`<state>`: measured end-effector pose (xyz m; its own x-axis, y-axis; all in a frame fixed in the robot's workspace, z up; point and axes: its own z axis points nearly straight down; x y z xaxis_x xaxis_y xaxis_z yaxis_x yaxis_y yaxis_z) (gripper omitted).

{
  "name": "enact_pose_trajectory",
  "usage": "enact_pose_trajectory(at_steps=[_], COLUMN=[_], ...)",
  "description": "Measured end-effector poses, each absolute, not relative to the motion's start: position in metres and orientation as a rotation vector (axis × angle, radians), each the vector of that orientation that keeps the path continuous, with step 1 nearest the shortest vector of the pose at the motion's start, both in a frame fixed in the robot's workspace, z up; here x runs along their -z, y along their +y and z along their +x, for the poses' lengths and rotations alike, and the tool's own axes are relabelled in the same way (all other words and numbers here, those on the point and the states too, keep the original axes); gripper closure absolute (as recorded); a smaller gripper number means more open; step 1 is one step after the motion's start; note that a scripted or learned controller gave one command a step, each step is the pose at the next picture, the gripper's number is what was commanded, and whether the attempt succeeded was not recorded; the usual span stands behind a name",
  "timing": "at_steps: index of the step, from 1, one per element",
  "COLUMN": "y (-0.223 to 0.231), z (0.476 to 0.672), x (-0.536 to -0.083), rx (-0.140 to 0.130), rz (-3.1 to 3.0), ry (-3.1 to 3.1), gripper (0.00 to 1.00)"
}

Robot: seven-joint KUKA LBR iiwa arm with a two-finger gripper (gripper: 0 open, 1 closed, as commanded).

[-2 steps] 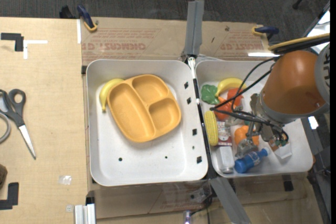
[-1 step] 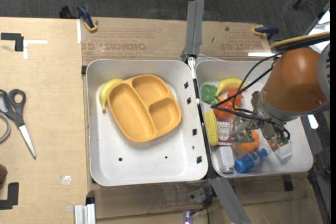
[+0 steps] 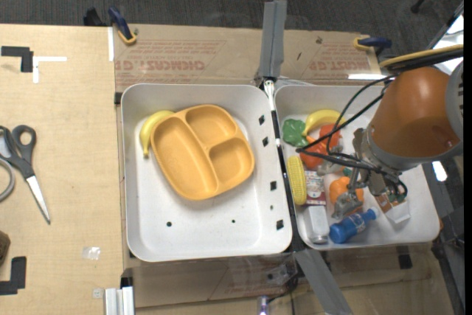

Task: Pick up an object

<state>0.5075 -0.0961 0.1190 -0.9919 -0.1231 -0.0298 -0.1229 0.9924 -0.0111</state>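
In the right bin (image 3: 424,229), toy foods lie heaped: corn cob (image 3: 296,180), banana (image 3: 322,119), blue bottle (image 3: 352,226). The gripper (image 3: 352,192) hangs just above them; its grip cannot be told. A yellow divided plate (image 3: 200,150) fills the left bin (image 3: 147,217).

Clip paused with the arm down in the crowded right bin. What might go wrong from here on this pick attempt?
1. The hand is low among tightly packed items, the blue bottle and an orange piece right beside it, so it may nudge or catch a neighbour rather than one clean object.
2. Dark cables hang from the wrist across the red item and green item; they might snag or drag something.
3. The orange wrist band hides part of the bin, so success is hard to confirm.
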Motion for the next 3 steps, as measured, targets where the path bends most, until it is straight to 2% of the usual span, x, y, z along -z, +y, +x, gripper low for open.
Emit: enact_pose_trajectory(at_steps=[1, 2, 3], y=[-0.095, -0.095, -0.094], z=[0.504, 0.504, 0.507], x=[-0.099, -0.099, -0.110], rx=[0.008, 0.008, 0.011], rz=[-0.172, -0.172, -0.175], ry=[3.117, 3.118, 3.108], gripper=[0.00, 0.00, 1.00])
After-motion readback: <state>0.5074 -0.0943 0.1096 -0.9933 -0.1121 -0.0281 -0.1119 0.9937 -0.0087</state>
